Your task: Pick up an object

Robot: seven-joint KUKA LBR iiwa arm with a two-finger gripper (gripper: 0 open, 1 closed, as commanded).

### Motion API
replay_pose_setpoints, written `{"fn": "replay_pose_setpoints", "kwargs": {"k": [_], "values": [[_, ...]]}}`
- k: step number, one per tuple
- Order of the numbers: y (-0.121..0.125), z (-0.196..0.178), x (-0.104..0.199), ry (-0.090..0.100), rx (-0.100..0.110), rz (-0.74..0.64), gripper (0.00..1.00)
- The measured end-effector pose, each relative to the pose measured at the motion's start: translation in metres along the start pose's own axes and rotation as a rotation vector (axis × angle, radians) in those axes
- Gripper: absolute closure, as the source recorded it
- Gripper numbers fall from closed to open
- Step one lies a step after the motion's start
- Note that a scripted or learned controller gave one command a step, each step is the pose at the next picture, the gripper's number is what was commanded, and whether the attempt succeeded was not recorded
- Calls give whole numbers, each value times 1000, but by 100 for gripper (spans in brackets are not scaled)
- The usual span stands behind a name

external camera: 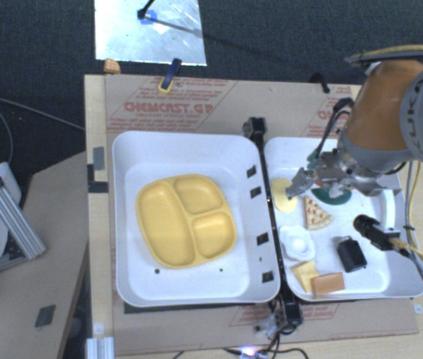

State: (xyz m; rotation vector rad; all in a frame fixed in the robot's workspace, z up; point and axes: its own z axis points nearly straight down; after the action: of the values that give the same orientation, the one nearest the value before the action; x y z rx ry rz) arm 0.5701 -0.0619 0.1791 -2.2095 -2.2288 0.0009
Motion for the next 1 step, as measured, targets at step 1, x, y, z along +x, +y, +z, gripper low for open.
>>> {"fn": "replay_pose_setpoints", "kwargs": {"k": [1], "values": [[-88, 44, -25, -1, 7, 13, 0]]}}
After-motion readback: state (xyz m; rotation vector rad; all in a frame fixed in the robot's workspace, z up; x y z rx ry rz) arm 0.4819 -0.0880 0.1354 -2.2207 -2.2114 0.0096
